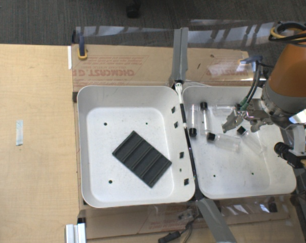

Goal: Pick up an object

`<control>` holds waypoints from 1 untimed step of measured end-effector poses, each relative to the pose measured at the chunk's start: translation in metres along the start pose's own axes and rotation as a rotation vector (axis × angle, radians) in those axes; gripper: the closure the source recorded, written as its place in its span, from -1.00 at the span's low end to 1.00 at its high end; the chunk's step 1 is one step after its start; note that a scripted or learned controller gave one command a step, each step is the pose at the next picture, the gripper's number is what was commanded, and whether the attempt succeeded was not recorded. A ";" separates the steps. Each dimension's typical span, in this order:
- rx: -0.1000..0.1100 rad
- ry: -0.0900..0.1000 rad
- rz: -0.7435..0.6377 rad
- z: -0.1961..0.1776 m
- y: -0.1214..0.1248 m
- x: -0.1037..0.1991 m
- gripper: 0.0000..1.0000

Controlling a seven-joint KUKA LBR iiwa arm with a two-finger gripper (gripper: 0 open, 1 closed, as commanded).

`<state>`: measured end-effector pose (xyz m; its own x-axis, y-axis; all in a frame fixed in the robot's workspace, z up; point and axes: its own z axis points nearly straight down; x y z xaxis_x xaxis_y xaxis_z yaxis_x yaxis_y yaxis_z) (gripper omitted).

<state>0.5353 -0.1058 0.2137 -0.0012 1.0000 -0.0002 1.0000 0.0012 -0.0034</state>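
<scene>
Bench: two bins [87, 151], one ribbed black slab [142, 159] (left); pincer [240, 119] state unclear.

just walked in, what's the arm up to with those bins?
The grey KUKA arm with the orange band is reaching in from the right, its two-finger gripper low over the right white bin. That bin holds several clear plastic tubes with black caps near its left side, and the gripper sits just right of them. Nothing visibly sits between its fingers. The left white bin holds a dark grey ribbed rectangular plate, lying flat and untouched.
</scene>
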 end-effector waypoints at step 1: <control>-0.003 -0.001 -0.043 0.122 0.060 -0.035 -1.00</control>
<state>0.5949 -0.1407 0.0916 -0.0444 0.9990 -0.0008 0.9990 0.0444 -0.0001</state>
